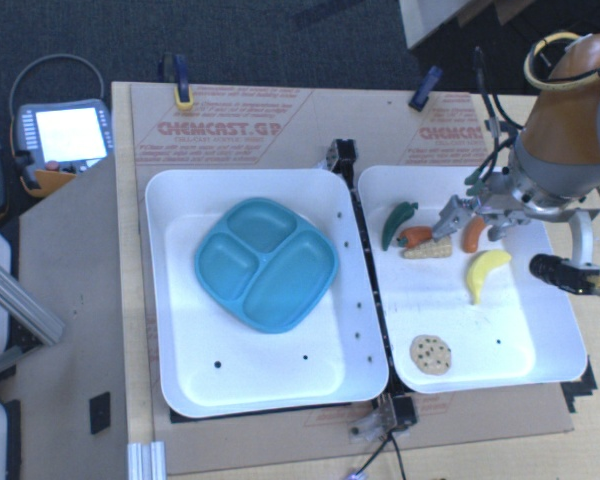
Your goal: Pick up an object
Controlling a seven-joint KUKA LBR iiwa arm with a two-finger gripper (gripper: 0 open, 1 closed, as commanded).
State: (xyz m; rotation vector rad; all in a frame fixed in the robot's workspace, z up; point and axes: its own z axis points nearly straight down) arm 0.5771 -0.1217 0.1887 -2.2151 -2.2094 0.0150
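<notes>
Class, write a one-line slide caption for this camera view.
Gripper hovers over toy food in the right bin; blue plate fills the left.

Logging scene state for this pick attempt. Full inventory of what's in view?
bins: 2, white, side by side on the bench
plate: 1, blue, three compartments, in the left bin
pepper: 1, green, right bin, upper left
carrot: 1, orange, right bin, beside the pepper
corn: 1, pale yellow, right bin, just below the carrot
sausage: 1, orange-red, right bin, by the arm's tip
banana: 1, yellow, right bin, middle
cookie: 1, tan with dark chips, right bin, near the front edge
pendant: 1, grey with a lit screen, off the bench, upper left
clamps: 2, at the board's far edge
arm: 1, grey and orange, over the right bin
</notes>
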